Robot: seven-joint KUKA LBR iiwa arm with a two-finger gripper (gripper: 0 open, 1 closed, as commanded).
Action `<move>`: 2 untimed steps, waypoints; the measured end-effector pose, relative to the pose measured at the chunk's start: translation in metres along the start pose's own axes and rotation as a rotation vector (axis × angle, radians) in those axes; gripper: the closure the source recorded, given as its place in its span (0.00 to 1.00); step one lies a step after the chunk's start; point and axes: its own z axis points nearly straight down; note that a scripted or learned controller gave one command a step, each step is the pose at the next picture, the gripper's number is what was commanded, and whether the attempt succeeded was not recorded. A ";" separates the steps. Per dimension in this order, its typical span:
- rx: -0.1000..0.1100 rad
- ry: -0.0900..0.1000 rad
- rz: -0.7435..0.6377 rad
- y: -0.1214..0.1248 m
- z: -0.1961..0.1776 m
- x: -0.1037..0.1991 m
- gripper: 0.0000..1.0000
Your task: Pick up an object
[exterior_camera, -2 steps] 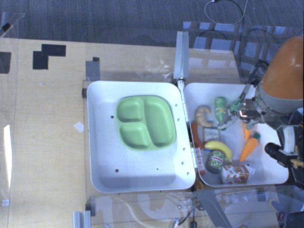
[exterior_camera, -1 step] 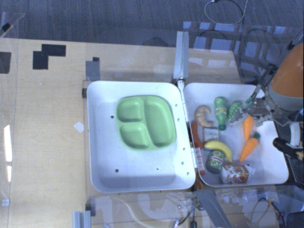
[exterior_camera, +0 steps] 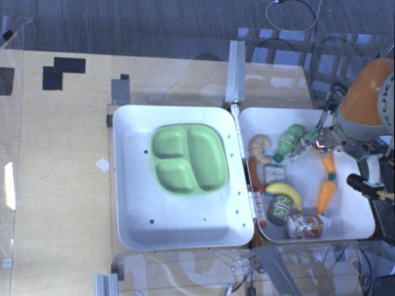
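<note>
The right bin (exterior_camera: 364,227) holds several items. A green bottle (exterior_camera: 287,142) lies at the back beside a tan curved pastry (exterior_camera: 260,148). Toward the front are a banana (exterior_camera: 284,193), a green can (exterior_camera: 279,211) and a small juice carton (exterior_camera: 305,226). A carrot (exterior_camera: 325,193) rests at the right, and a second orange piece (exterior_camera: 329,163) sits just above it. My gripper (exterior_camera: 316,142) hangs low over the back of this bin, just right of the green bottle and above the orange piece. The wrist hides its tips.
The left bin (exterior_camera: 133,221) carries a green divided plate (exterior_camera: 188,158). A brown-red stick (exterior_camera: 254,187) lies along the right bin's left wall, next to a flat packet (exterior_camera: 273,174). The arm's grey body and orange band (exterior_camera: 370,94) overhang the right bin's far right corner.
</note>
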 end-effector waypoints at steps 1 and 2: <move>-0.008 0.012 0.020 -0.001 0.007 -0.003 0.00; 0.005 -0.002 0.058 0.047 0.015 -0.025 0.00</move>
